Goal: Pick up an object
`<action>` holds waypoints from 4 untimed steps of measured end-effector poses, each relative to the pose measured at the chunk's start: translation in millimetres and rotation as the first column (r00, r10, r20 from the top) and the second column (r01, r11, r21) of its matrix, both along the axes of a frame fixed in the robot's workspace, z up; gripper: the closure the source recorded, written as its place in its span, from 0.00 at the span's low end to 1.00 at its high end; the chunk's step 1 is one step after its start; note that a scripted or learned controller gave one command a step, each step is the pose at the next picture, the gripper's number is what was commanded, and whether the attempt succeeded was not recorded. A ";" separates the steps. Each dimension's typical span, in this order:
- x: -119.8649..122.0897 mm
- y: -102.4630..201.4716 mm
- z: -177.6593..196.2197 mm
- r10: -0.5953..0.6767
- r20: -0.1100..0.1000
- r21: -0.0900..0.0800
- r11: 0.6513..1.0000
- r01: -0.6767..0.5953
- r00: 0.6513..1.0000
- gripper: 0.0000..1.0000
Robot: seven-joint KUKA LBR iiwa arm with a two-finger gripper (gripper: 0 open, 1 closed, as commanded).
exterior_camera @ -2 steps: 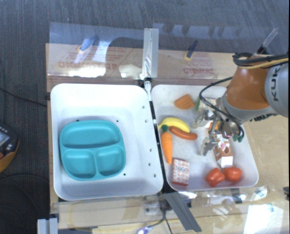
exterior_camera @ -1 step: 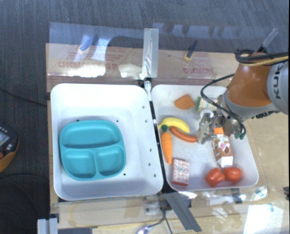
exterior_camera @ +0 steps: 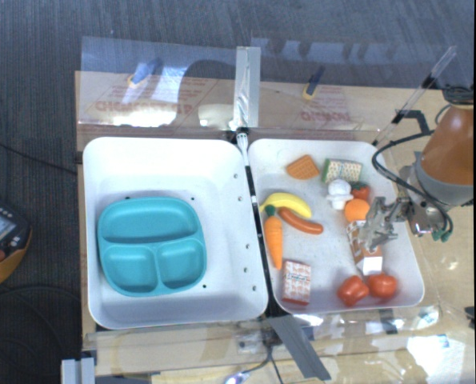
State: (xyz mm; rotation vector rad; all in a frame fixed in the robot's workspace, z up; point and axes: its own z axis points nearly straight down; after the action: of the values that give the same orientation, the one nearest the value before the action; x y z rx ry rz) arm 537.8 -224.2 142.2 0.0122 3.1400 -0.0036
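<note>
Brown-and-white snack packet (exterior_camera: 359, 240) lies lengthwise toward the right side of the right white bin (exterior_camera: 414, 294), directly beneath the grey 2-finger gripper (exterior_camera: 375, 232), whose fingers, slightly parted, straddle its upper half without visibly clamping it.

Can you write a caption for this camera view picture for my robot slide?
Robot tool hangs low in the right bin among toy foods; teal plate sits in the left bin.
</note>
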 end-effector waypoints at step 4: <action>49.8 11.1 -52.8 -0.582 0.008 0.007 0.813 0.582 0.813 0.00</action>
State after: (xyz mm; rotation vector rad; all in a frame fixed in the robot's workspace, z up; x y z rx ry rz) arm 587.6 -213.1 89.4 0.9693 2.9768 0.0030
